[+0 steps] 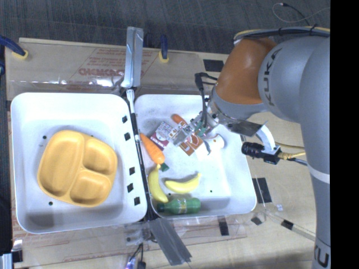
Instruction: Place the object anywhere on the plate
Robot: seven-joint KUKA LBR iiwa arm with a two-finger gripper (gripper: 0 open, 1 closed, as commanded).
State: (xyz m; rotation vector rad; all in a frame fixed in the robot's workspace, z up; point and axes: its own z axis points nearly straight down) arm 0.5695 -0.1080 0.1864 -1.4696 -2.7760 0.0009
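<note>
A yellow three-compartment plate (pixel 77 167) lies in the left bin (pixel 33 108). In the right bin (pixel 238 178) my gripper (pixel 190 132) hangs low over a small pile of packets. Beneath it lie a brown and orange packet (pixel 192 143) and a red and white packet (pixel 163 132). An orange sausage-shaped piece (pixel 178 119) shows just behind the gripper. A carrot (pixel 152 148) lies at the bin's left wall. Two bananas (pixel 182 184) (pixel 156 187) and a green bottle (pixel 179 206) sit toward the front. The wrist hides the fingertips.
A metal divider strip (pixel 133 55) runs between the bins at the back. A black cable plug (pixel 259 150) juts from the arm over the right bin's rim. Cardboard (pixel 95 63) lies behind the left bin.
</note>
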